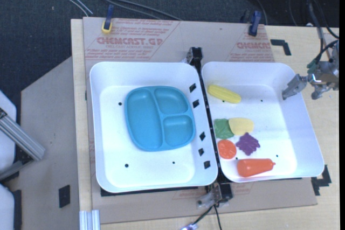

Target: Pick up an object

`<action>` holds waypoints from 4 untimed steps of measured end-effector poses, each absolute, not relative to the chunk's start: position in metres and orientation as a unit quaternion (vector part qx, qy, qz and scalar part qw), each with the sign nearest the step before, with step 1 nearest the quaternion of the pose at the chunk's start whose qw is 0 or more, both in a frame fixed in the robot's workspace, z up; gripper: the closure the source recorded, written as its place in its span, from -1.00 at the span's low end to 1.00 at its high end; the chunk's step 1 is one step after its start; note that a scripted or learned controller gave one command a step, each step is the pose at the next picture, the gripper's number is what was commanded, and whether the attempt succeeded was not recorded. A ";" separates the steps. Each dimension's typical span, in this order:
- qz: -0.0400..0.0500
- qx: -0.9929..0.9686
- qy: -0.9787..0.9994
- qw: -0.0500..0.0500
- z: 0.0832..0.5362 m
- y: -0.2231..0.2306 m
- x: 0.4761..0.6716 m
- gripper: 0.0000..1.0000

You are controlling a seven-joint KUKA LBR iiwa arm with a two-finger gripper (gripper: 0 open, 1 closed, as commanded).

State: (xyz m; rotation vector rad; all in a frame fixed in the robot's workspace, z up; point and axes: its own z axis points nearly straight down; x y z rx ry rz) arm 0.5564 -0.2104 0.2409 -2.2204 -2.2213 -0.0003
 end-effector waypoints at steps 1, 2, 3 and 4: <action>0.001 -0.707 -0.707 0.003 0.197 -0.205 0.553 -1.00; 0.001 -0.707 -0.707 0.003 0.154 -0.200 0.556 -1.00; 0.001 -0.707 -0.708 0.003 0.095 -0.196 0.564 -1.00; -0.001 -0.707 -0.708 0.000 0.110 -0.196 0.565 1.00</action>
